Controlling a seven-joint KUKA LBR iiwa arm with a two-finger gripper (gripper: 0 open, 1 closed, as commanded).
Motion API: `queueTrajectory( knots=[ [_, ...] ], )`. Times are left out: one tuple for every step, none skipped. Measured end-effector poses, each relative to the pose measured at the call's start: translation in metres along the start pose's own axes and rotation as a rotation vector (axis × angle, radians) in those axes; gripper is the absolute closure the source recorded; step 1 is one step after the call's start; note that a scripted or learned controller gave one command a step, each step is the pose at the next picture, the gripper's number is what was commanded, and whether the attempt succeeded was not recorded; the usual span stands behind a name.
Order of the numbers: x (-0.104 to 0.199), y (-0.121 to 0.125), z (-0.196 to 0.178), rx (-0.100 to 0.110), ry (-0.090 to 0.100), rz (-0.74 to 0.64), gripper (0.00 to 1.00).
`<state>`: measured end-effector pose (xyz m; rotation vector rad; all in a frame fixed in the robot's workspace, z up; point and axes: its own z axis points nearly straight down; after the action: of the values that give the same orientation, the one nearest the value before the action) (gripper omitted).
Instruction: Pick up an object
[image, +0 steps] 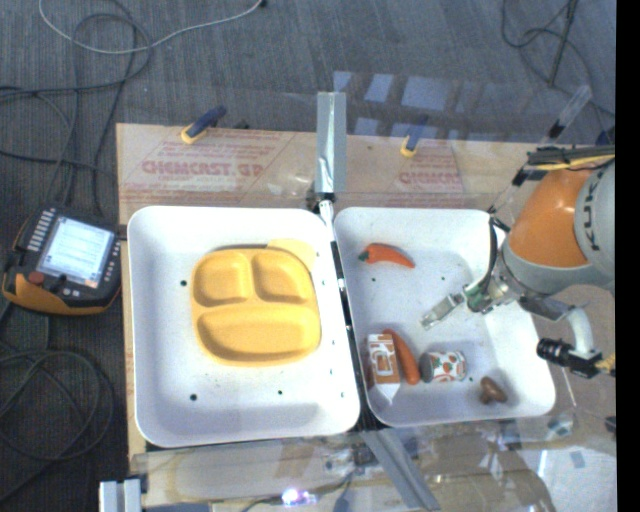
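The right bin (520, 400) holds an orange chili pepper (388, 256) near its far left. A small printed box (381, 358), an orange carrot (406, 360), a short printed can (443, 366) and a brown lump (491, 390) lie in a row along its near side. My gripper (434, 316) hangs over the middle of this bin, pointing left. It is above and to the right of the carrot and apart from every object. I see nothing held in it.
The left bin (160, 400) holds a yellow compartment tray (257, 303). A metal divider (330, 150) runs between the bins at the back. An orange teach pendant (65, 260) lies on the floor to the left, with cables around it.
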<state>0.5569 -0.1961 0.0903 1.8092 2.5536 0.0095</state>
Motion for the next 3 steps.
queueTrajectory(
  knots=[
    [-0.038, 0.046, 0.001, 0.001, 0.007, -0.063, 0.00],
    [0.044, 0.071, 0.000, 0.001, -0.002, -0.241, 0.00],
    [0.030, 0.107, 0.001, 0.002, 0.000, -0.212, 0.00]
  ],
)
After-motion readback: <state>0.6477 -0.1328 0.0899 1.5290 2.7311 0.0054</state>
